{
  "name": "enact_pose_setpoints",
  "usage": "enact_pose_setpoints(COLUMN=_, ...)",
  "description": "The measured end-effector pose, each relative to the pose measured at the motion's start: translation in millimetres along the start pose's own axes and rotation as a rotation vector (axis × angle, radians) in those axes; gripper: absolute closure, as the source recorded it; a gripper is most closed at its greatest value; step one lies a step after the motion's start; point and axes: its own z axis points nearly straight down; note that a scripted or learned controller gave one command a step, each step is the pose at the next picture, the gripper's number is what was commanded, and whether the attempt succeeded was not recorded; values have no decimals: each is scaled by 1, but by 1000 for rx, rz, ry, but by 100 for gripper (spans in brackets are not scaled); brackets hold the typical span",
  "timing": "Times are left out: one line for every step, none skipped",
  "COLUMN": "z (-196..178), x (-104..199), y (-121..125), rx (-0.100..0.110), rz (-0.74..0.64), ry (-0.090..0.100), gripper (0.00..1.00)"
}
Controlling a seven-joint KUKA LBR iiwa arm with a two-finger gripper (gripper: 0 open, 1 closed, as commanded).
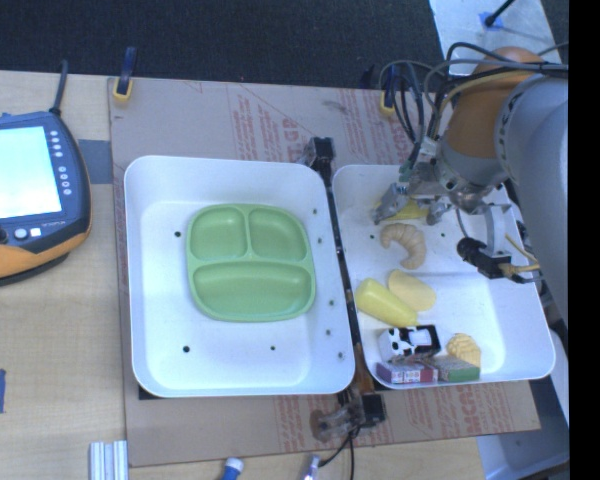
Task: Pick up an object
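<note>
**Two bins, one gripper low in the right one**

Several small items crowd the right bin (520, 353), likely gathered there as a picking supply: a black-and-white toy cow (408, 342) and a corn cob (464, 348) nearest the camera, then two yellow pieces (395, 298), then a tan croissant (406, 243). Just beyond the croissant, the gripper (408, 203) hangs low over a small yellow object (412, 211), seemingly the target. Whether it is open or closed cannot be told. The left bin (150, 268) holds a green divided plate (249, 262). Both bins sit on the table (40, 368).
</note>
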Motion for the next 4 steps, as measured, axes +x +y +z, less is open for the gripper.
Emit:
enact_pose_setpoints(z=1, x=-24, y=-118, rx=-4, rz=-1, ry=-3, gripper=0)
enact_pose_setpoints(z=0, x=-17, y=-58, rx=-7, rz=0, ry=-1, gripper=0)
enact_pose_setpoints(z=-10, x=-18, y=-58, rx=-6, rz=-1, ry=-1, gripper=100)
enact_pose_setpoints(z=-87, x=13, y=-109, rx=-7, rz=0, ry=-1, gripper=100)
